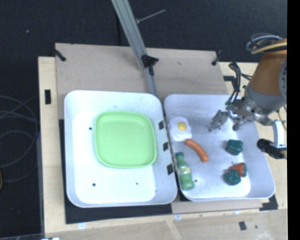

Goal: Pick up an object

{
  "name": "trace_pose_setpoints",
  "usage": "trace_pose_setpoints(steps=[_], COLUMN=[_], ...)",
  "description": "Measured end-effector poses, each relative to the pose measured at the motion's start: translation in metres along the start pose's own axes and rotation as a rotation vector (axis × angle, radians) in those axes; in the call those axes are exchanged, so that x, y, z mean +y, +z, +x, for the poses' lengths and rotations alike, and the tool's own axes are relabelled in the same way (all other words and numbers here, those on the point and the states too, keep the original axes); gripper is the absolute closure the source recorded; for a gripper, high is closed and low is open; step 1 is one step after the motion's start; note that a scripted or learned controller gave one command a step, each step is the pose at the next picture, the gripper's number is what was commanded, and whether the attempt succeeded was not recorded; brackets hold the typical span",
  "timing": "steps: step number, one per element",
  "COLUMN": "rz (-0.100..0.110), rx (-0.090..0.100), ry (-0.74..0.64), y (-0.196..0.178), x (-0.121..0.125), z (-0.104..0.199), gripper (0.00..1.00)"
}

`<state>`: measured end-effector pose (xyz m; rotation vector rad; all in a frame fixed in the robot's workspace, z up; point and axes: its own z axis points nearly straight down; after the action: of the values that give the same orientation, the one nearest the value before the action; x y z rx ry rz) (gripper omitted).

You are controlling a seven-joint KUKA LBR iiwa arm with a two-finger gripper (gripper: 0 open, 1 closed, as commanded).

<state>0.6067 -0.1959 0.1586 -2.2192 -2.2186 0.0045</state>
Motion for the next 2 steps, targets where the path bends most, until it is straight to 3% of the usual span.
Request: trace_pose_setpoints(steps=[1,2], rz=[-0.001,-0.007], rx=[-0.001,-0.001], ry=[0.000,0.001], y=[0.052,0.039], x=[-0.001,0.001], z=[0.000,-0.001], gripper=[0.00,1.00])
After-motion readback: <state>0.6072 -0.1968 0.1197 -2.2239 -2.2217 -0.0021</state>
